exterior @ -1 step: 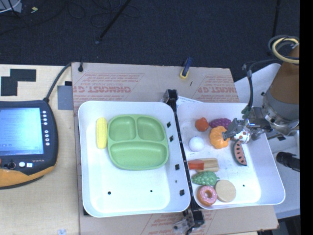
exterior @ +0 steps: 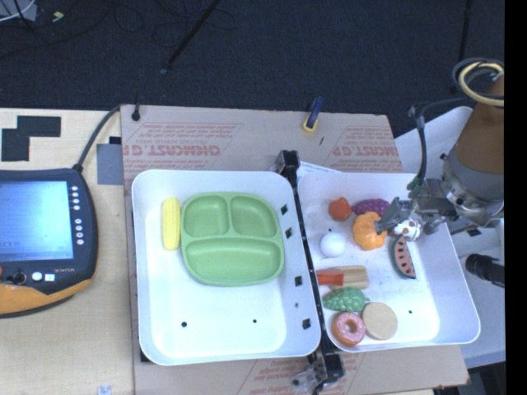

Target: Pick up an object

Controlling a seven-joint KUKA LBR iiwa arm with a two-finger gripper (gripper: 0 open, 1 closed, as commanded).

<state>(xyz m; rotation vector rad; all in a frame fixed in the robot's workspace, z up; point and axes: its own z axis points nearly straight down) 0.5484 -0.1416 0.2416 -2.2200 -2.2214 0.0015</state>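
Two metal fingers of the gripper hung low over the right white bin, and whether they were spread or pinched I could not tell. Just beside them sat an orange plastic toy fruit, a watermelon slice close by. Judging by that, the approach was under way; closing squarely on the fruit came next.

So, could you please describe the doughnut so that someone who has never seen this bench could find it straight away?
Look in the right-hand white bin, the one crowded with toy food, and go to its near edge. The doughnut lies there, just below a green bunch of grapes and touching a round tan biscuit on its right. It is the only ring with pink icing and a hole in the middle.
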